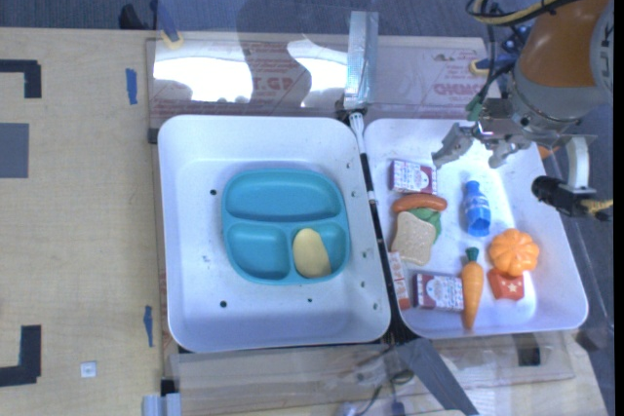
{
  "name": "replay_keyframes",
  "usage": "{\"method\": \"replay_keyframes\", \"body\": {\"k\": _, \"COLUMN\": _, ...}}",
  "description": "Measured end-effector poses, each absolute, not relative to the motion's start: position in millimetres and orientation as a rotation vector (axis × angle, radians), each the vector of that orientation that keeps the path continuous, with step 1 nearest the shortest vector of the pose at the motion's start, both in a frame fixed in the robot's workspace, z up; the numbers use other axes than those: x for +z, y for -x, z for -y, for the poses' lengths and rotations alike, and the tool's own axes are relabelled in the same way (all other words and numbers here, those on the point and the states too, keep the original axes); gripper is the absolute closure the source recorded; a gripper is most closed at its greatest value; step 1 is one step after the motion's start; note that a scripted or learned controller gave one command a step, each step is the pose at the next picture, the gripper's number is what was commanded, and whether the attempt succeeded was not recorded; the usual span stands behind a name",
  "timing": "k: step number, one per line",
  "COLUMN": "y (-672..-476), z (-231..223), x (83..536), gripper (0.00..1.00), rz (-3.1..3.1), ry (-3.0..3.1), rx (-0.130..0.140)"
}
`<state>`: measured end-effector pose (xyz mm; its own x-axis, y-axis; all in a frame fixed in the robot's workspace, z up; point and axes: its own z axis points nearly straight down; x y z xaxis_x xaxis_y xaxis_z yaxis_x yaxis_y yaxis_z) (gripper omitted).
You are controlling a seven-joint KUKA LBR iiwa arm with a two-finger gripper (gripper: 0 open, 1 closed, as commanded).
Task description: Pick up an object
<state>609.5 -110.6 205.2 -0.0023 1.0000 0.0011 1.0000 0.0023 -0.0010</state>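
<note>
My gripper [479, 151] hangs over the back of the right bin [561, 307], open, with nothing between its spread fingers [452, 147]. Just below it in the bin lies a blue bottle [476, 208]. A small pink carton [411, 175], a hot dog [420, 204] and a sandwich slice [415, 238] lie to its left. Nearer the front are an orange pumpkin [514, 250], a carrot [472, 286], a second carton [439, 290] and a small red piece [507, 285].
The left bin [185, 209] holds a teal divided plate [263, 239] with a yellow oval piece [311, 253] in its front right compartment. A ridge [370, 209] separates the two bins. A clear panel [253, 63] stands behind them.
</note>
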Motion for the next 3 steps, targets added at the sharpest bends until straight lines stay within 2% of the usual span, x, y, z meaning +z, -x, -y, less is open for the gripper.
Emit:
{"method": "replay_keyframes", "body": {"k": 1, "y": -617.9, "z": 159.9, "x": 94.6, "gripper": 0.0, "rz": 2.222, "ry": 2.231, "rx": -0.003}}
{"method": "replay_keyframes", "body": {"k": 2, "y": -618.3, "z": 157.6, "x": 103.4, "gripper": 1.0, "rz": 2.222, "ry": 2.228, "rx": -0.006}}
{"method": "replay_keyframes", "body": {"k": 3, "y": -647.6, "z": 69.0, "x": 191.0, "gripper": 1.0, "rz": 2.135, "ry": 2.313, "rx": -0.017}}
